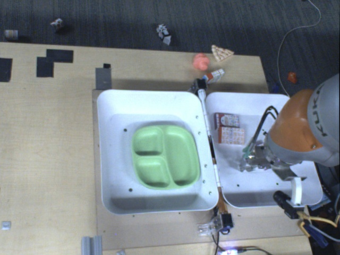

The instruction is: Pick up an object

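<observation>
The gripper (248,161), its grasp impossible to tell, sits low in the right bin (313,187); a small box (229,129) lies just beyond, toward the far-left corner.

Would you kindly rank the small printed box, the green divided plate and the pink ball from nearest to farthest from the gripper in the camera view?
Measured from the gripper, low in the right bin:
1. Small printed box, same bin, just up and left of it.
2. Green divided plate, in the left bin across the divider.
3. Pink ball, on the bench beyond both bins.
</observation>
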`<state>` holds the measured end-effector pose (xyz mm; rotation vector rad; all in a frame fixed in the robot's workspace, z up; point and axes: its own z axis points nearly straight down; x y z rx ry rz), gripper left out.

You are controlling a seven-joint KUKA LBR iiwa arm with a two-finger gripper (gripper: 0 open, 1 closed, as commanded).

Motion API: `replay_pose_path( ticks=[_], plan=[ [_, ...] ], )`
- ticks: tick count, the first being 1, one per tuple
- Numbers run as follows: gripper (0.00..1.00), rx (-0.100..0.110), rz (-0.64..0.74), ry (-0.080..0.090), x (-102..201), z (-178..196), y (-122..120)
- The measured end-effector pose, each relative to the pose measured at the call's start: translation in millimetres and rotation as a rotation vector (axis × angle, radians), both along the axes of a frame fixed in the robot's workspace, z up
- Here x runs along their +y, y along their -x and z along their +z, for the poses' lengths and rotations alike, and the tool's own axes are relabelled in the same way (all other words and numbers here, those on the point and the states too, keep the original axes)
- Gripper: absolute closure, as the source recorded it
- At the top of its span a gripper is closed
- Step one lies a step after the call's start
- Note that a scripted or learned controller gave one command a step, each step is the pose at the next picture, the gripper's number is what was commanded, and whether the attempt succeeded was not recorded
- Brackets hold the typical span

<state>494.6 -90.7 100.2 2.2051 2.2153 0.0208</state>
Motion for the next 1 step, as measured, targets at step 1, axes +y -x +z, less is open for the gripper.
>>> replay_pose_path(
  ticks=[1],
  plan=[
    [1.00,0.011,-0.001,0.002,-116.1,2.1,-64.4]
  ],
)
